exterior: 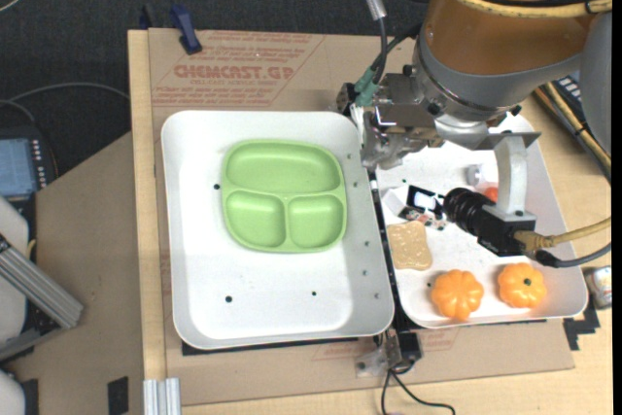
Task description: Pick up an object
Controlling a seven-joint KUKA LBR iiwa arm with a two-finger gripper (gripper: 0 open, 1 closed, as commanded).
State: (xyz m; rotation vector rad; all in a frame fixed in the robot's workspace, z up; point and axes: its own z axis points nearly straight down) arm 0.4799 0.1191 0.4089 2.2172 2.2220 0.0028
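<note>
**Arm low over right bin, nothing seen in grip**

Left bin [194, 306] holds a green tray [285, 194] with three compartments, lying flat at upper centre of the bin. Right bin [559, 301], mostly covered by the arm [515, 5], holds two small orange pumpkins [457, 293] [522, 285] side by side along its lower edge, apart from each other. A tan cracker [411, 248] lies just left of them, near the dividing rim. Gripper [384, 146] hangs at the right bin's upper left corner, by the rim. Jaw state: cannot tell, wrist hardware blocks it. Black camera-like fitting [481, 219] sits above the pumpkins.
</note>
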